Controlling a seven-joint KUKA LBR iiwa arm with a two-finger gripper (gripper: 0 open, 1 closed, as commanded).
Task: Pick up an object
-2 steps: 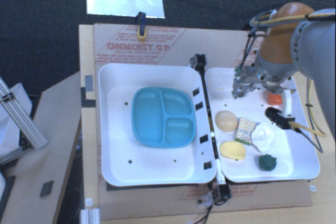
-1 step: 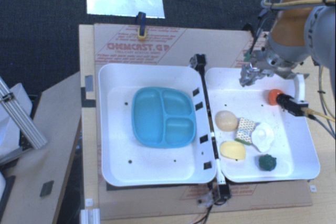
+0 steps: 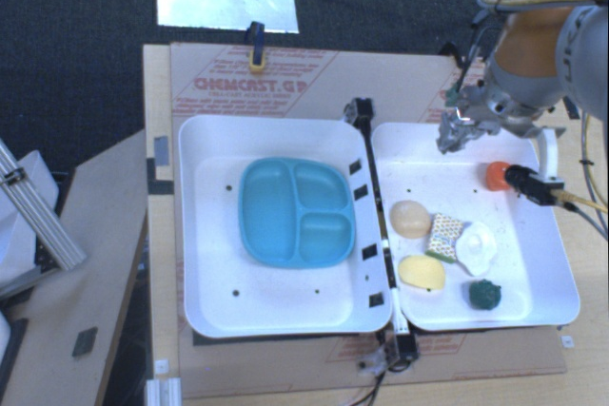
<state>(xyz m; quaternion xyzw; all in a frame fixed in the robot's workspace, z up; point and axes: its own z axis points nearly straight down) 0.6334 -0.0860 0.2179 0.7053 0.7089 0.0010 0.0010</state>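
We see the blue sectioned tray (image 3: 295, 211) in the left bin (image 3: 205, 204), long axis running roughly left-right, smooth plastic. Right bin (image 3: 557, 285) holds a beige rounded lump (image 3: 411, 219), yellow lemon-like piece (image 3: 422, 273), patterned packet (image 3: 444, 235), white glossy piece (image 3: 476, 245), dark green knobbly object (image 3: 483, 296) and orange ball (image 3: 498, 175). Gripper (image 3: 451, 140) hangs at upper right above that bin's back edge; we can't tell its jaw state. Cardboard (image 3: 285, 76) underlies the bins, dark carpet (image 3: 76, 14) behind.
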